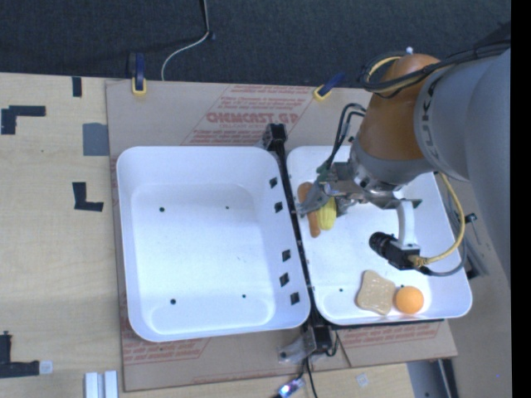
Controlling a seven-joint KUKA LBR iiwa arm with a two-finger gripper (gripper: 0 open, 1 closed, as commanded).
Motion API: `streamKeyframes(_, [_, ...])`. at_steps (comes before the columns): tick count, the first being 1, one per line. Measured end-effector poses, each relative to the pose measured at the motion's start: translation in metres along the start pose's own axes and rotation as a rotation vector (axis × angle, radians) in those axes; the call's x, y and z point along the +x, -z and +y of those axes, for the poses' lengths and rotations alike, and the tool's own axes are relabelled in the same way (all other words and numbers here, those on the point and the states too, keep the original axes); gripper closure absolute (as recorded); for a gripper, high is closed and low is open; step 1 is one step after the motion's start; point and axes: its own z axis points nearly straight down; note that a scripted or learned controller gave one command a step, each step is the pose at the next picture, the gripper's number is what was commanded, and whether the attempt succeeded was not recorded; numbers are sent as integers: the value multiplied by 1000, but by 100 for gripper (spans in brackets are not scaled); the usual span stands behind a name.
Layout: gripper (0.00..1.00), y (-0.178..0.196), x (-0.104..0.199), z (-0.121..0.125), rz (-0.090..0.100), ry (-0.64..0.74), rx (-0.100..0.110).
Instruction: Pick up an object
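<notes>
In the right bin (431, 197) my gripper (328, 196) is down low at the bin's left side, close to the divider between the bins. Directly under and in front of it lie a small yellow object (328, 216) and a thin orange piece (314, 224), touching each other. A brownish-orange lump (304, 191) sits just left of the gripper. The wrist hides how the gripper meets these pieces. A tan bread-like slice (375, 293) and an orange ball (408, 299) rest side by side at the bin's near edge, well apart from the gripper.
The left bin (141, 222) stands beside the right one, and a black strip with clips (286, 222) runs between them. Both rest on a cardboard sheet (241, 114). The arm's orange band and grey body (415, 114) hang over the far right of the right bin.
</notes>
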Motion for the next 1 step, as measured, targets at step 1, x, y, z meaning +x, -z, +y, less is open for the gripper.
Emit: streamKeyframes(1, [100,27,82,-28,1,2,9])
